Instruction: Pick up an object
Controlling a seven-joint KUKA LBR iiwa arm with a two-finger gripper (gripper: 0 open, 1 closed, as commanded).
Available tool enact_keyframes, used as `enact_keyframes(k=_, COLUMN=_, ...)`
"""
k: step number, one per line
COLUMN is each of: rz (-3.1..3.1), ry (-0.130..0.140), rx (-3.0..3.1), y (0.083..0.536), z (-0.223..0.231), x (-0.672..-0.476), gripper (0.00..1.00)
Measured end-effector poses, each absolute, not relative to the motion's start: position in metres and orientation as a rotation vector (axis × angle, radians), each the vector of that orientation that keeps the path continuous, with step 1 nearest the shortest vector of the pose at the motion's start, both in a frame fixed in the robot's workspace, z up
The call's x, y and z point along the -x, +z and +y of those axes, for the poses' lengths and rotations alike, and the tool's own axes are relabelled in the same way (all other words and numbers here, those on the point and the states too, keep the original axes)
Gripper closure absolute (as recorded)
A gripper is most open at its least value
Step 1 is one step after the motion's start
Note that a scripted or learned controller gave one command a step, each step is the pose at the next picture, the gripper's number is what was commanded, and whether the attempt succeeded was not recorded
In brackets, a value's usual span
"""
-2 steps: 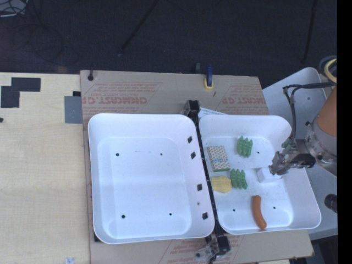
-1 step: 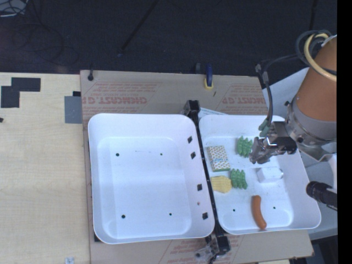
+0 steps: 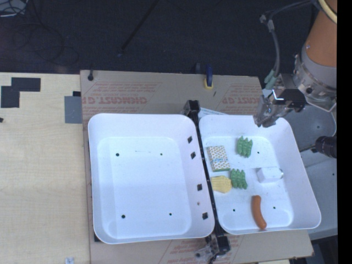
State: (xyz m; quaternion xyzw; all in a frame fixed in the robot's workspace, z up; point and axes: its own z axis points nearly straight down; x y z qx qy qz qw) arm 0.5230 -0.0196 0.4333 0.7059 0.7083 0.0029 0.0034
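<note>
Red block lettering runs across the brown cardboard sheet under the two white bins, printed upside down from the camera's side. The word on the left stretch looks like "CHEMCAST GP", though the glyphs are too soft to be sure; a shorter red fragment sits toward the right. The small patterned box carries print too fine to read.
</note>
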Motion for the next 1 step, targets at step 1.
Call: enact_keyframes(k=1, rz=2.228, ry=-0.019, rx=-2.234, y=0.3126, z=-0.0308, x=-0.4722, gripper=1.0)
